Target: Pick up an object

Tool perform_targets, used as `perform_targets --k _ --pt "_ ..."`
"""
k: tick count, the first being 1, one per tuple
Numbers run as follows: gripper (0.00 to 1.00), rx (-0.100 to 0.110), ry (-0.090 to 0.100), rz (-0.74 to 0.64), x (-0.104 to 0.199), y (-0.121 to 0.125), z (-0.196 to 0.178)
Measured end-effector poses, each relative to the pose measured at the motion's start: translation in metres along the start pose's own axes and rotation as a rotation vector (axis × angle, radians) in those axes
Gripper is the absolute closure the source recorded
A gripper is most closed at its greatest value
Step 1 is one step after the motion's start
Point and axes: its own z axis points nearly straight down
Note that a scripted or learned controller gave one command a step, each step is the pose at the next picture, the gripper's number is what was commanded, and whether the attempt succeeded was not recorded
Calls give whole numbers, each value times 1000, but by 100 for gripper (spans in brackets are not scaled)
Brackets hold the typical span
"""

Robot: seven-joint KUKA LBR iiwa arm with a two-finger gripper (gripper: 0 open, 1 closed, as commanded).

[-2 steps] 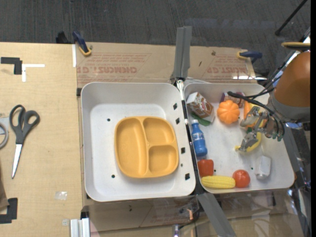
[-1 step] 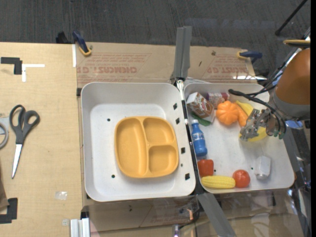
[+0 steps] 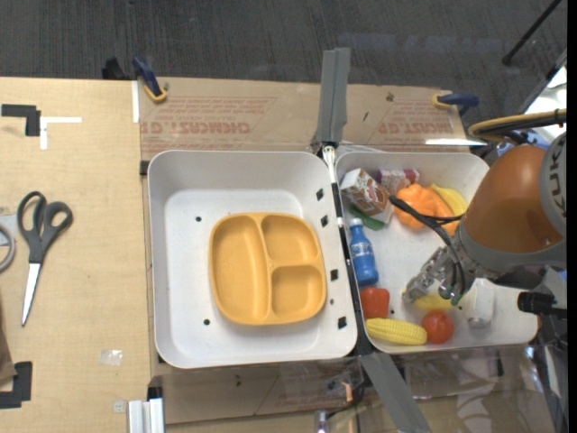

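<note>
The arm (image 3: 514,210) is hanging over the right bin (image 3: 410,155), w/ the gripper (image 3: 431,282) sitting low in the bin's near half, approx. between the blue bottle (image 3: 362,253) and a white cup (image 3: 480,307). How far the gripper is open, I cannot tell; the view from above is hiding this. Nothing is showing as held in it, so I am not counting any object as picked.

All the loose objects are lying in this right bin, and I think this is why the arm is working here. The left bin (image 3: 176,260) is holding one yellow divided plate (image 3: 268,267), which is wide and flat, prob. hard to grasp.

The nearest candidates are lying just beside the gripper, on the near side: a red tomato (image 3: 438,326), touching or almost touching a small yellow piece (image 3: 434,303), and a corn cob (image 3: 395,331) along the near wall, w/ a red block (image 3: 374,301) just above it. At the far end an orange toy (image 3: 419,204), a banana (image 3: 451,199) and a snack packet (image 3: 368,192) are crowding together.

My judgement: the task is at the approach or grasp step, not finished. The objects are sitting close together, so the gripper may be catching two things or pushing one away, esp. the round tomato.
</note>
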Motion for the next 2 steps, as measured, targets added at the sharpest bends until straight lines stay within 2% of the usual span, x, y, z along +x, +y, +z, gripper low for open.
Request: perform_targets --k 1,2 --pt "100 -1 -2 503 23 4 -1" --pt "100 3 -1 844 29 88 -100"
